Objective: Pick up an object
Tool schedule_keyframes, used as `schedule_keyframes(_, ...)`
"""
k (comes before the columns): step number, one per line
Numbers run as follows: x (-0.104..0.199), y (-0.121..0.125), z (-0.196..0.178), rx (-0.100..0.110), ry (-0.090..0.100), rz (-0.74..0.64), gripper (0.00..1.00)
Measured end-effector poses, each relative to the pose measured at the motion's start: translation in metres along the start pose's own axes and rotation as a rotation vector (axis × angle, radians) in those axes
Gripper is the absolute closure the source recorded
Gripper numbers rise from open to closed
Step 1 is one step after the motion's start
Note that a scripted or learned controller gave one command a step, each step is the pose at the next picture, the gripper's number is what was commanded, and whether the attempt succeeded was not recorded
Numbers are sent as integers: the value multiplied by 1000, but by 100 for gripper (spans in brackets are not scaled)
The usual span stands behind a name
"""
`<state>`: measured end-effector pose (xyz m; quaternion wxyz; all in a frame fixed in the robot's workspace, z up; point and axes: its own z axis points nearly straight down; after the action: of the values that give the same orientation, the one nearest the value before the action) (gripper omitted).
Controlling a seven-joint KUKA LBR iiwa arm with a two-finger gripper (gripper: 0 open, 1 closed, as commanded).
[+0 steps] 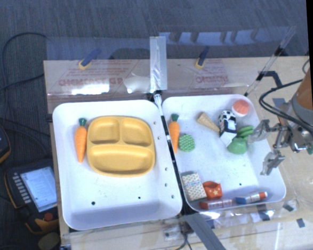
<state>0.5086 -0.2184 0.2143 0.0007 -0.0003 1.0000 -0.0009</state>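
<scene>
Metallic silver gripper (267, 146), black cables, orange band.

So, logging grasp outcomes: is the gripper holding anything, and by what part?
Nothing is held. The gripper is open over the right bin's right edge, nothing between its fingers.

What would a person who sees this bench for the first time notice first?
Probably the yellow divided plate, which takes up much of the left bin, with a carrot lying beside it. Next comes the crowd of small toys in the right bin, and the open gripper over that bin's right edge.
</scene>
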Motion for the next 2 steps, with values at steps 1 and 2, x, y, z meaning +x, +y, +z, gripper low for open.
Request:
schedule_keyframes(1,-44,-8,103,11,-21,-120,0)
schedule_keyframes(2,-74,-7,124,7,-11,-160,0)
